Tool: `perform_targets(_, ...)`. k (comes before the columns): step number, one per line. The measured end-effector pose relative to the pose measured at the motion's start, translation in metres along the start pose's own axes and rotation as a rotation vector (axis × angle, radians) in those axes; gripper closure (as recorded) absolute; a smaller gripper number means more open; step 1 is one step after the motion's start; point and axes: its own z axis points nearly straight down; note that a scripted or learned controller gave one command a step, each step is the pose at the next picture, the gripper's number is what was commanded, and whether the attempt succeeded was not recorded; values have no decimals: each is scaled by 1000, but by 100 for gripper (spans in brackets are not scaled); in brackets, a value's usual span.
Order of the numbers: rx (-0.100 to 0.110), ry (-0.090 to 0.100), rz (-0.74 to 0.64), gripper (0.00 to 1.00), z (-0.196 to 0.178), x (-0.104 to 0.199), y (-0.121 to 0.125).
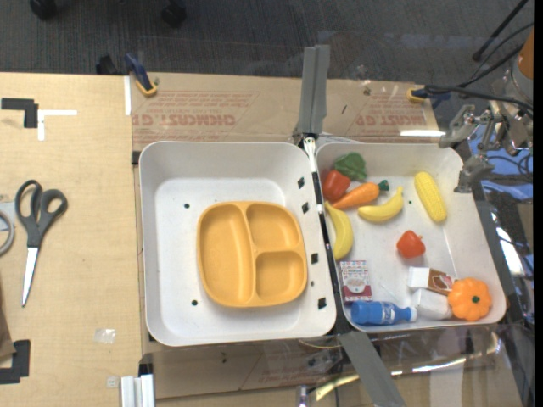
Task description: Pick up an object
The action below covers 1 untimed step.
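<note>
Toys crowd your right bin [475, 227]: corn [430, 196], bananas [383, 208], carrot [357, 196], pumpkin [470, 299], bottle [382, 314]. Your yellow tray [252, 253] sits in the left bin [161, 253]. Gripper state: you cannot tell.

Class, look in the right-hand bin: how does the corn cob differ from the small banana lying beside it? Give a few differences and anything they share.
Shape: the corn cob is straight and stubby, while the small banana is curved like a crescent. Surface: the corn cob looks ridged with kernels; the small banana is smooth. Pose: the corn cob runs mostly up and down the view, tilted; the small banana lies mostly across it. Both are yellow toy foods lying flat on the floor of the right bin, not touching.
</note>
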Motion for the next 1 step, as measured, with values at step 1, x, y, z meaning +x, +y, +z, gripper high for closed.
perform_targets(1,0,-1,-55,0,101,-23,-8)
